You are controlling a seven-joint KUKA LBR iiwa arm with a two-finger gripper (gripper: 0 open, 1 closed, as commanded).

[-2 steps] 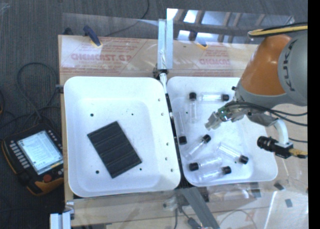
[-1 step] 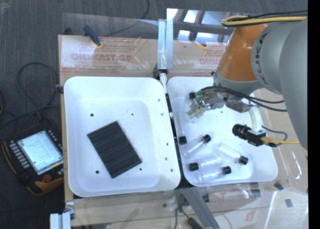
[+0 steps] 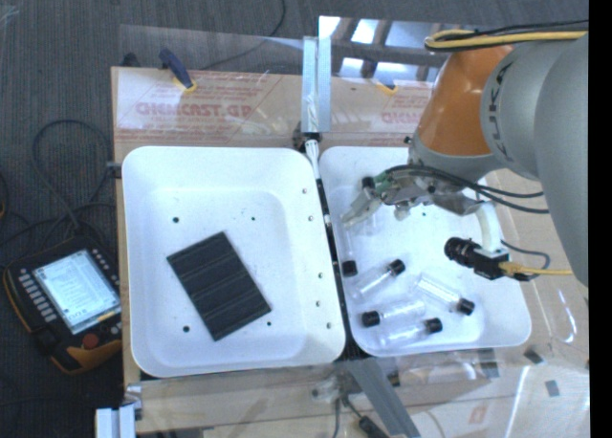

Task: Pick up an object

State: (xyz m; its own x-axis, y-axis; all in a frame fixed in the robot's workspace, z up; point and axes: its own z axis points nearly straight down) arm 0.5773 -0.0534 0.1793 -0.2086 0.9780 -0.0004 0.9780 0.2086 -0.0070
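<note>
A wooden bench [image 3: 239, 116] bears two white bins, left bin [image 3: 153, 178] beside right bin [image 3: 497, 326], touching.

Two shallow white plastic bins sit side by side on the bench. The left bin [image 3: 153, 187] holds a flat black ribbed rectangular panel [image 3: 218, 285], lying at a slant. The right bin [image 3: 516, 331] holds several clear plastic tubes with black caps [image 3: 382, 275], scattered toward its near side. The grey arm with an orange band [image 3: 469, 106] reaches in from the right, its two-finger gripper [image 3: 363, 205] low over the right bin's far left part.
</note>
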